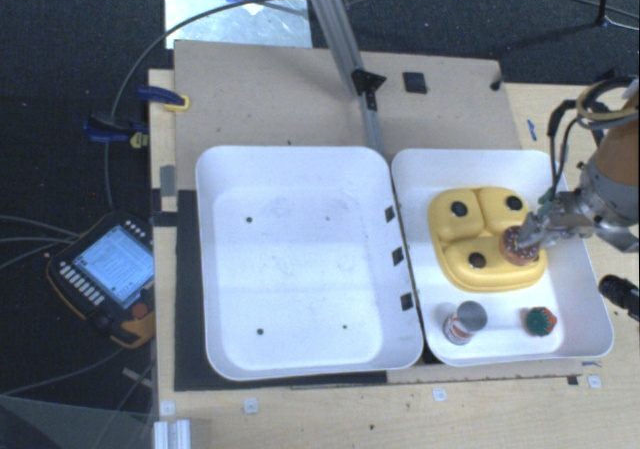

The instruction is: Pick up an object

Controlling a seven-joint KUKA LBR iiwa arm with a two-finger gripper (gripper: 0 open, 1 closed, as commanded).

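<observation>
Arm: I see my grey robot arm (612, 177) coming in from the right side, over the right bin.

Gripper: my two-finger gripper (530, 234) is down low over the right part of the yellow thing — I cannot tell if it is open or closed, the view is too blurry there.

Yellow thing: a big, soft-looking yellow plastic block with rounded lumps and black dots (483, 237) sits in the middle of the shallow white right bin (575, 332).

Brown thing: a small round brown and pink object (518, 248) lies on the yellow block's right edge, right under the gripper. It may be touching the gripper, but I am not sure.

Can: a small silver can with a red band (464, 322) stands near the front of the right bin.

Ball: a little green and red ball (540, 320) rests near the can, toward the right, apart from it.

Left bin: the shallow white left bin (215, 237) sits just beside the right one.

Off the bench: a hand-held control pad with a lit blue screen (108, 269) lies on the dark floor to the left.
</observation>
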